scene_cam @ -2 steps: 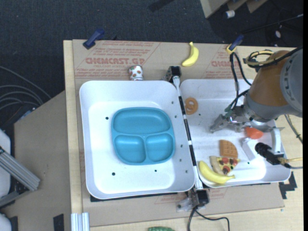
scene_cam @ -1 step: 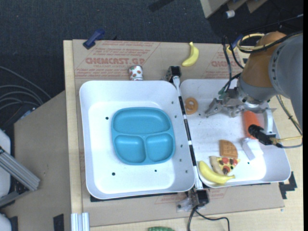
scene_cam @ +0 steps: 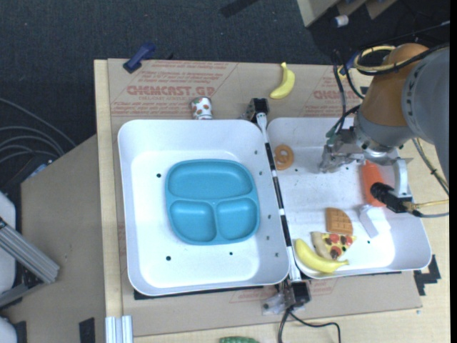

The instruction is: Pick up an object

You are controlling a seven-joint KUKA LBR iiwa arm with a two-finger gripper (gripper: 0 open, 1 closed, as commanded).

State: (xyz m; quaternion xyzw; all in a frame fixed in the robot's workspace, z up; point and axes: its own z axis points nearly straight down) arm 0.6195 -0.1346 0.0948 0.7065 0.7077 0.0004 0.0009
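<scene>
My gripper hangs low over the back part of the right bin, below the arm's orange band. A small brown ring-shaped pastry lies just left of it, apart from it. An orange-red object lies right of the gripper, partly under the wrist. Toward the bin's front lie a waffle piece, a pizza slice and a yellow banana, the last two touching. A small pale flat piece lies beside the waffle.
The left bin holds a blue three-compartment plate. On the cardboard behind the bins lie a second banana, a small spotted toy and a blue item. Cables run along the arm at the right.
</scene>
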